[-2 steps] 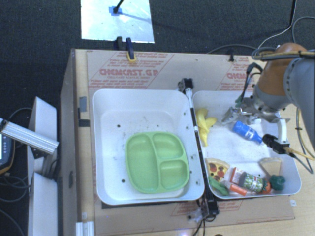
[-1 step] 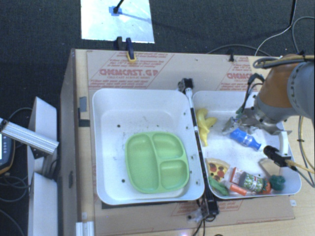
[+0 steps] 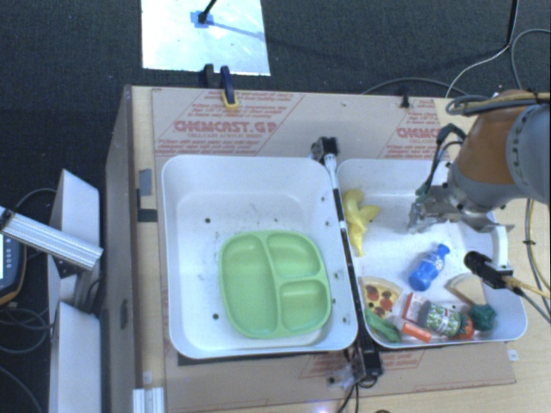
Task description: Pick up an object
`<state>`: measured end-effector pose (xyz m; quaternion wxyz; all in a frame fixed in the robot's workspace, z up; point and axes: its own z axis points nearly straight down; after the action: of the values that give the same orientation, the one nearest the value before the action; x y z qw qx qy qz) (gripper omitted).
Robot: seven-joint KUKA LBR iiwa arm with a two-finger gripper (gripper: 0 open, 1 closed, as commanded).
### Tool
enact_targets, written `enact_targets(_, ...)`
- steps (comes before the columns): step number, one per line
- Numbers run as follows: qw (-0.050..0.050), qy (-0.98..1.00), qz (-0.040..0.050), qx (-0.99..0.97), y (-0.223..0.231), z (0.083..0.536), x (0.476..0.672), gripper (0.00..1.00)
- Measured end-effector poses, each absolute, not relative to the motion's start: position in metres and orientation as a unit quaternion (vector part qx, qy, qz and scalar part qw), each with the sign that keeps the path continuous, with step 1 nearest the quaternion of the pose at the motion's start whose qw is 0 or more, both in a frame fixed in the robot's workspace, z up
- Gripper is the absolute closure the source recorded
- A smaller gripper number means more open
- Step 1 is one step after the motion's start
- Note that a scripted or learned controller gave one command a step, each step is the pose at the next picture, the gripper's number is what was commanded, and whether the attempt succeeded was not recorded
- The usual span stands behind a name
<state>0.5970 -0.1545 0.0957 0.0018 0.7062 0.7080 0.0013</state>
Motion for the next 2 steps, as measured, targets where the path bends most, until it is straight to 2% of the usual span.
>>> enact_targets(2,0.004,0.709,0.0031,0.706,-0.155,0.117,0.599,1.0)
